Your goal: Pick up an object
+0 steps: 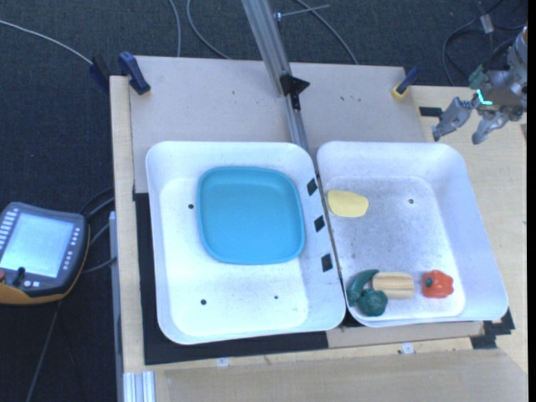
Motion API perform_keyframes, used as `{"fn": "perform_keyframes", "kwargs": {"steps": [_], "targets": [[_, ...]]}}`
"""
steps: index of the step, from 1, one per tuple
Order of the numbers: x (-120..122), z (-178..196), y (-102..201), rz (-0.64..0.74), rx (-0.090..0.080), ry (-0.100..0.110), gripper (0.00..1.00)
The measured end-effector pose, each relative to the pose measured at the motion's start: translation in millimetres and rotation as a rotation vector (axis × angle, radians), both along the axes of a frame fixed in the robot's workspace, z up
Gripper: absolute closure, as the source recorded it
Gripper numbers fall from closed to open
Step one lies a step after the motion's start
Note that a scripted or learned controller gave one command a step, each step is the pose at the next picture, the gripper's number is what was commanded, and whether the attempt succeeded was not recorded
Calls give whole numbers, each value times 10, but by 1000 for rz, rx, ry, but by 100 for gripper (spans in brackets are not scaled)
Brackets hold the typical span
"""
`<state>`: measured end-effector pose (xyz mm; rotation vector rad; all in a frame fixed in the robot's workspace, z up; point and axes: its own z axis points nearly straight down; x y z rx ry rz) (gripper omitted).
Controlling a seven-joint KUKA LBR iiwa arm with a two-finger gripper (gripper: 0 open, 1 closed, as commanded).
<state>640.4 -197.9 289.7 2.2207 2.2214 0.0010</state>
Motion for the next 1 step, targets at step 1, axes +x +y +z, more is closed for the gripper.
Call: {"fn": "perform_keyframes", "kwargs": {"steps": [1], "targets": [[0, -1, 0, 0, 0, 0, 0]]}}
